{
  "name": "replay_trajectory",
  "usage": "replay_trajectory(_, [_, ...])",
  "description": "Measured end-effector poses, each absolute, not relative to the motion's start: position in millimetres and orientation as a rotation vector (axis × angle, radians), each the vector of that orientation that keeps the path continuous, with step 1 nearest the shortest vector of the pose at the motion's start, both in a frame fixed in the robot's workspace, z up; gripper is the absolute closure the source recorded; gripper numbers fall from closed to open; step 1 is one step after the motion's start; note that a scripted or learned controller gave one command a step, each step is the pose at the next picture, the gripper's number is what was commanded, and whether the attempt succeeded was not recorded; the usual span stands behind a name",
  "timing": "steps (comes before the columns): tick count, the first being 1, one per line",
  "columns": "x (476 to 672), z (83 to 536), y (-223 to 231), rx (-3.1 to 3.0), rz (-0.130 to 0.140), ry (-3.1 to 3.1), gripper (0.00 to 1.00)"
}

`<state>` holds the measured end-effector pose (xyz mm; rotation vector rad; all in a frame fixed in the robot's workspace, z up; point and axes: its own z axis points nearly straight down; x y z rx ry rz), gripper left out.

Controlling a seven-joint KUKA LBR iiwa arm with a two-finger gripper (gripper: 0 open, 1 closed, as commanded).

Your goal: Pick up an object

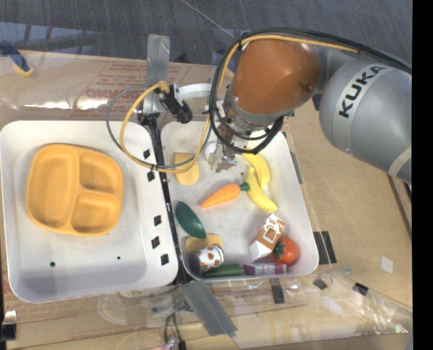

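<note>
My gripper (221,159) hangs under the orange wrist band over the far part of the right bin (304,221). It sits just above an orange carrot (221,195), with a yellow banana (261,181) to its right and a pale yellow wedge (186,170) to its left. Nothing can be seen held in it. Nearer the front of this bin lie a dark green leaf-shaped piece (189,220), a small white and orange carton (267,238), a red tomato (288,251), a green cucumber (224,270), a purple bar (264,269) and a small round patterned item (211,256).
In the left bin (27,268) rests a yellow divided plate (74,188). A yellow cable loops over the divider between the bins. The grey arm fills the upper right above the bench.
</note>
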<state>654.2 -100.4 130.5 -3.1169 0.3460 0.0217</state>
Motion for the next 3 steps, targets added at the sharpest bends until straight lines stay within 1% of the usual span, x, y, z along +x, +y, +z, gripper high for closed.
replay_trajectory(1, [658.3, 290.3, -181.5, -3.124, -0.023, 0.314, 1.0])
replay_trajectory(2, [602.1, 236.9, -86.9, -3.119, 0.012, 0.346, 1.0])
replay_trajectory(3, [653.0, 324.6, -135.5, -3.117, -0.011, 0.369, 1.0])
